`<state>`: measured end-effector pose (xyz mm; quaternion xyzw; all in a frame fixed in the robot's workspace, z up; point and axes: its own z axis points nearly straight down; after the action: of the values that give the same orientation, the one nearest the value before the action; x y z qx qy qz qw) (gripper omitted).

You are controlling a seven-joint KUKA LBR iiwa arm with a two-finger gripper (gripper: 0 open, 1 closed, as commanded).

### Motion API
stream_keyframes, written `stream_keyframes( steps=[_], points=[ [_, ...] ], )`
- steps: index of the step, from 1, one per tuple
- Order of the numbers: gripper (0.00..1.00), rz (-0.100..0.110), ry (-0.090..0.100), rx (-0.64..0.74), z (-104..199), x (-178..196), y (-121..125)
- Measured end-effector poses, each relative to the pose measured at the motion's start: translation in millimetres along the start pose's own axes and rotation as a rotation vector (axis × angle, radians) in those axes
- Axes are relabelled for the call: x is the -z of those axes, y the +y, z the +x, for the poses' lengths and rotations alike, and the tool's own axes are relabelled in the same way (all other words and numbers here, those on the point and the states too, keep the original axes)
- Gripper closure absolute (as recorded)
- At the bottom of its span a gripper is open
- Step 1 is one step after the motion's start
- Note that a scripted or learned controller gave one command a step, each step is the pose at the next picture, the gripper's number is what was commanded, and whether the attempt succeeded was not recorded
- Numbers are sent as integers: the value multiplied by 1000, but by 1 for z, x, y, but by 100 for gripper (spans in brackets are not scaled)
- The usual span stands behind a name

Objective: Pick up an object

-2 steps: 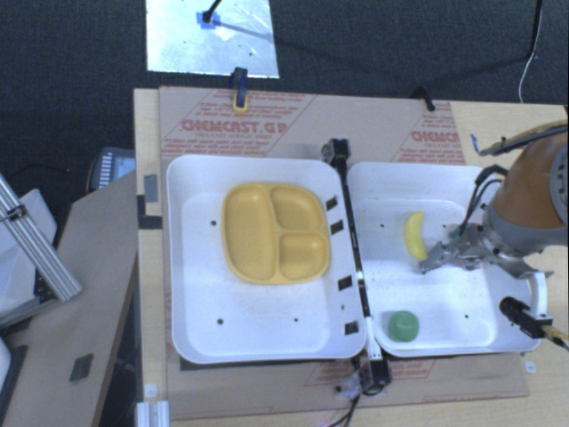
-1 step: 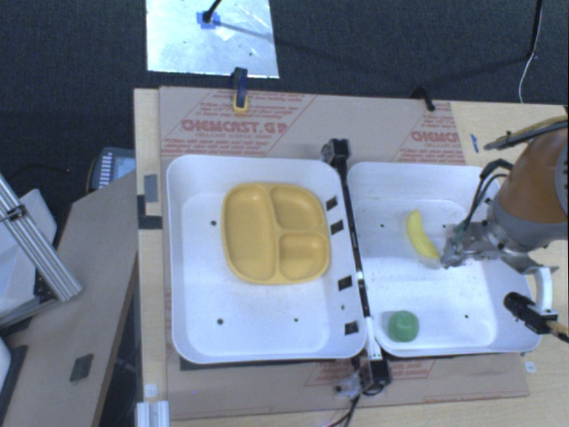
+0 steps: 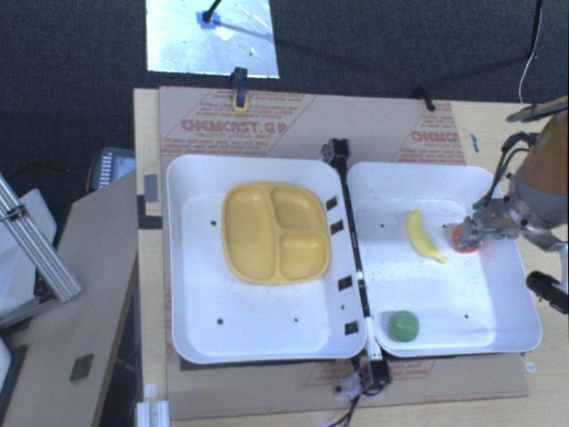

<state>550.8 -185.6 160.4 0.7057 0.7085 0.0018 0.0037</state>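
In the right bin [image 3: 498, 327] lie a yellow banana [image 3: 423, 237], a green round object [image 3: 403, 326] near the front left corner, and a red-orange object [image 3: 464, 239] by the right wall. My gripper [image 3: 477, 227] reaches in from the right and is down right over the red-orange object, hiding part of it. The arm's orange band [image 3: 544, 163] shows above it. The left bin [image 3: 191, 265] holds a yellow divided plate [image 3: 274, 232].
The bins share a black divider strip [image 3: 348, 247] with clips. A brown board [image 3: 293, 123] lies under the bins. A shiny metal sheet [image 3: 212, 23] lies on the dark floor behind. A metal rail [image 3: 36, 247] stands at the left.
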Motion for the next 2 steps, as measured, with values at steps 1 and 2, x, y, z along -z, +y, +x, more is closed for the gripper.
stream_keyframes(
  steps=[1,2],
  points=[
    [100,2,1,1,5,45,5],
    [100,2,1,1,5,78,6]
  ],
)
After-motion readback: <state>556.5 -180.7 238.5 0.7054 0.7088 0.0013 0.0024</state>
